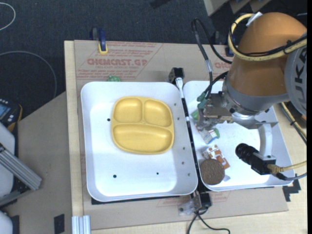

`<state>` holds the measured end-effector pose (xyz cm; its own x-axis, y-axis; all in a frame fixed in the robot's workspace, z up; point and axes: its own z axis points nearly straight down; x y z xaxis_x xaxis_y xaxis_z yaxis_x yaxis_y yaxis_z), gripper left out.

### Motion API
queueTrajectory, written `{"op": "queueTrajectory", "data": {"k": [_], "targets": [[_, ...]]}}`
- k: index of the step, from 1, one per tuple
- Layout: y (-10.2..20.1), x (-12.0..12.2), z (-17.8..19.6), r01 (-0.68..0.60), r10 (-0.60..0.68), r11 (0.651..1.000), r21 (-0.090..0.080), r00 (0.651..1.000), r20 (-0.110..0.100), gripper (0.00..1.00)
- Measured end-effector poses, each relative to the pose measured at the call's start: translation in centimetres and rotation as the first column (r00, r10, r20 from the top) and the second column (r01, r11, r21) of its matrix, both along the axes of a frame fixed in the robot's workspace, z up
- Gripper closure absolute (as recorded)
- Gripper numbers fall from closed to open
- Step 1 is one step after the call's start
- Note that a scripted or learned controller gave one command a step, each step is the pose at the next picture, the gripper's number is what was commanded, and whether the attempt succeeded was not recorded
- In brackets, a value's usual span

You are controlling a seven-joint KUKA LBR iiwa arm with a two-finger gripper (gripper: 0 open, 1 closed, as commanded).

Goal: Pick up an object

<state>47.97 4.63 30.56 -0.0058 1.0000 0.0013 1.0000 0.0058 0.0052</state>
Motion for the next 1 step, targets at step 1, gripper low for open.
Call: {"op": "queueTrajectory", "data": {"k": [1], "targets": [[3.45, 0.01, 5.98, 0.001, -0.001, 1.000, 0.000, 1.000, 0.002, 1.00]]}}
